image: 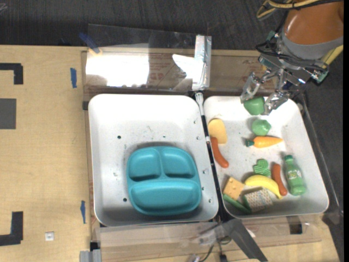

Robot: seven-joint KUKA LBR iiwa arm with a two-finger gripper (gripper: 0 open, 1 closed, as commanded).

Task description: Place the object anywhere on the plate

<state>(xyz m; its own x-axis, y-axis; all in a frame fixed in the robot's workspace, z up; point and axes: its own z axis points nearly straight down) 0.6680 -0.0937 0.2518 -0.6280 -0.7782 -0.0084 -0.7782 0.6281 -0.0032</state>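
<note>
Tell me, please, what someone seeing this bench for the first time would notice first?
Probably the teal plate with three compartments, lying in the left bin toward its near edge. Next, the heap of toy food in the right bin: an orange carrot, a yellow banana and a green bottle among it. At that bin's far edge, the gripper has a green object between its fingers.

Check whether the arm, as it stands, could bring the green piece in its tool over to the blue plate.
Probably yes. The tool is shut on a green piece, lifted above the right bin. The blue plate lies bare in the left bin, and only the low rim between bins lies across the path.
</note>
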